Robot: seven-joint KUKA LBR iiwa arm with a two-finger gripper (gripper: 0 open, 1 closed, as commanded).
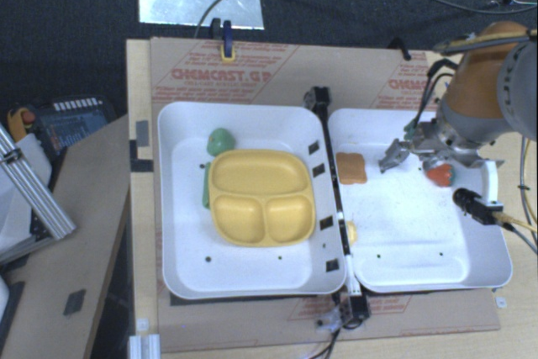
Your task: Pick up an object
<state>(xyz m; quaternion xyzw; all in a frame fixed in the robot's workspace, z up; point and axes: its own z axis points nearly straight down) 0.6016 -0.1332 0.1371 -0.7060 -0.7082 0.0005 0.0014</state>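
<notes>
While the gripper (402,154) hangs open and holds nothing near the right bin's (420,277) back edge, a red object (440,175) lies just beside it by the right wall. The front half has room.

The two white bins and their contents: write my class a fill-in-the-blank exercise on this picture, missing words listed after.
1. The yellow divided tray lies in the ____ bin.
2. The green object is partly hidden under the ____ tray.
3. The tan toast-like piece lies in the right bin near its ____ wall.
4. The tool is above the ____ bin, close to a red-orange object.

Missing words: left; yellow; left; right
</notes>
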